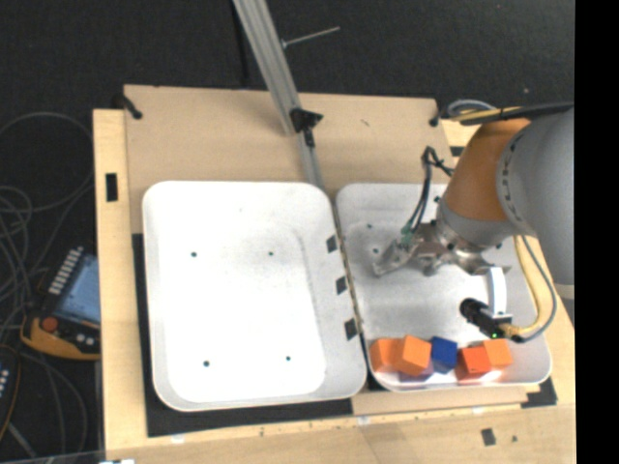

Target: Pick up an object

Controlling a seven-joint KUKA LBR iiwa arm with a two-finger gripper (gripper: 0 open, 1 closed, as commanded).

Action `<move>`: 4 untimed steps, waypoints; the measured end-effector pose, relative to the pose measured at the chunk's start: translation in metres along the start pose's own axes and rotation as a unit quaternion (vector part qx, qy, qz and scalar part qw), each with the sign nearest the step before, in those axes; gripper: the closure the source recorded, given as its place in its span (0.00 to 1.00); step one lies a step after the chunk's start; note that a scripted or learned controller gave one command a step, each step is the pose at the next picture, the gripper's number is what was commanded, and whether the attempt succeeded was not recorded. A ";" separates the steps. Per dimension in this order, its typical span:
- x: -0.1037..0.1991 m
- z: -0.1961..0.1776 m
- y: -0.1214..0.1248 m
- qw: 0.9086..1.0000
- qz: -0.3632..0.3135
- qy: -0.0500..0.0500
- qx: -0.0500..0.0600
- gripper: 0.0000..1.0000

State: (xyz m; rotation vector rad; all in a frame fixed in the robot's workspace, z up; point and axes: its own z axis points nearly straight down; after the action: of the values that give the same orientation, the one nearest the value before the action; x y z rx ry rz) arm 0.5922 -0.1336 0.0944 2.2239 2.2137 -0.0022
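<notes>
Along the front wall of the right bin lies a row of blocks: an orange block at the left, a blue block in the middle and another orange block at the right. My gripper hangs over the middle of the right bin, well behind the blocks, with nothing visible between its fingers. The arm comes in from the right, its orange band above the wrist.
The left bin sits beside the right one, their walls touching in the middle. A slanted metal rail reaches from the back down to the bins' junction. Cables and a hand-held pendant lie off the bench at left.
</notes>
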 end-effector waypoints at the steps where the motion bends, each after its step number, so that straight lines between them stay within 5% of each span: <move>1: 0.020 -0.079 0.033 1.000 -0.005 0.001 -0.005 0.00; 2: 0.001 -0.036 0.013 1.000 -0.001 0.001 0.002 0.00; 3: 0.016 -0.003 -0.094 1.000 -0.001 0.001 0.000 0.00; 4: -0.057 -0.093 -0.107 1.000 0.000 -0.002 -0.004 0.00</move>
State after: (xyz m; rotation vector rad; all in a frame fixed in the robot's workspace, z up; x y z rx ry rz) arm 0.4848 -0.1894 0.1872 2.2188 2.2070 0.0023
